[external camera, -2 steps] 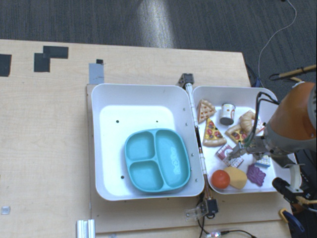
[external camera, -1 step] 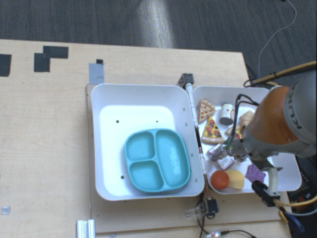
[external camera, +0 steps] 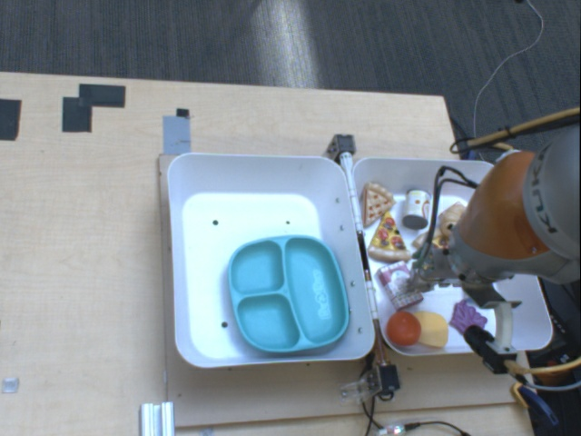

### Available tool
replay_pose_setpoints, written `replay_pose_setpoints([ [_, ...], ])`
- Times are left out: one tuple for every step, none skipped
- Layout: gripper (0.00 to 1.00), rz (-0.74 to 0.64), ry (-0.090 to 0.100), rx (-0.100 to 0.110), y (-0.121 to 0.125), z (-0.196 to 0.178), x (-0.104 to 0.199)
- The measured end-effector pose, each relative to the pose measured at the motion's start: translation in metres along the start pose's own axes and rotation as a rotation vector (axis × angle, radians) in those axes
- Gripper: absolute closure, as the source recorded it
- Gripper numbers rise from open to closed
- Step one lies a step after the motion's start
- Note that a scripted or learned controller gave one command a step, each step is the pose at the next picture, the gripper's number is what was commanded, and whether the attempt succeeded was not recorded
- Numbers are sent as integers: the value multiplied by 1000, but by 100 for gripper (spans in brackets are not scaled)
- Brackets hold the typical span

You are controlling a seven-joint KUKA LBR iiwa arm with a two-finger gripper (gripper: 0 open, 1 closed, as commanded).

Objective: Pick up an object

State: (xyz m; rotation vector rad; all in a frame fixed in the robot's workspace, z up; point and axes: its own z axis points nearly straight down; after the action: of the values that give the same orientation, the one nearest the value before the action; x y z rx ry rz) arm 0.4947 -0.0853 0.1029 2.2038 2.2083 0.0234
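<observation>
The bench (external camera: 82,243) is pale wood, with two white bins side by side. The left bin (external camera: 195,243), well off to the gripper's left, holds a smooth blue plate (external camera: 289,292) with three compartments, its long axis slanting. The grey arm (external camera: 513,225) with its orange band hangs over the right bin (external camera: 536,330), and the gripper (external camera: 419,275) sits low among the toys; I cannot tell how it is set. A pizza slice (external camera: 388,237) lies just above it, tip pointing up. A waffle wedge (external camera: 376,203) and a small can (external camera: 416,210) lie farther up. Below sit a red tomato (external camera: 403,329) touching a yellow piece (external camera: 435,330); a purple bit (external camera: 468,316) lies to the right.
</observation>
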Motion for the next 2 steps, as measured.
replay_pose_setpoints([
  [100, -4, 6, 21, -4, -110, 54],
  [0, -4, 5, 23, -4, -109, 54],
])
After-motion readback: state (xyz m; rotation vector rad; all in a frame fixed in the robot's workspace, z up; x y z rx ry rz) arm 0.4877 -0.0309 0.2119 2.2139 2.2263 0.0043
